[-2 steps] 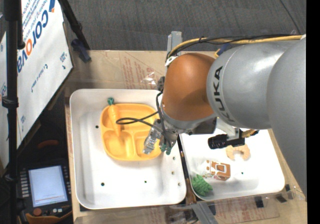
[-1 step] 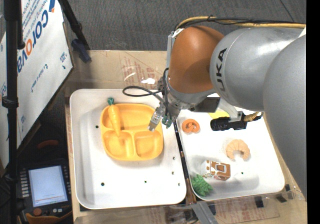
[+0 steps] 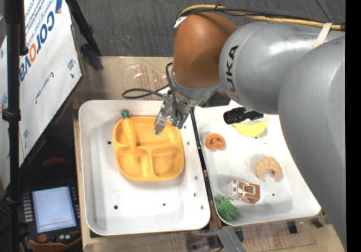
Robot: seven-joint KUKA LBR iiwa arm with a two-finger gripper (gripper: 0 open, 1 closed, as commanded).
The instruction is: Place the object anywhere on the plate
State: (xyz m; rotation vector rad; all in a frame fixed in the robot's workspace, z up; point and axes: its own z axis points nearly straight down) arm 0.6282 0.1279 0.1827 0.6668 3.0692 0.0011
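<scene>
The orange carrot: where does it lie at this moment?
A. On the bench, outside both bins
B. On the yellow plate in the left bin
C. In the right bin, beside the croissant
B: the carrot lies in a compartment of the yellow plate, in the left bin.

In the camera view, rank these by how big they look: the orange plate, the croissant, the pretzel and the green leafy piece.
1. Orange plate, by far the largest.
2. Croissant.
3. Pretzel and green leafy piece: they look alike in size, so I won't rank them; the leafy piece also lies nearer the camera.
</scene>
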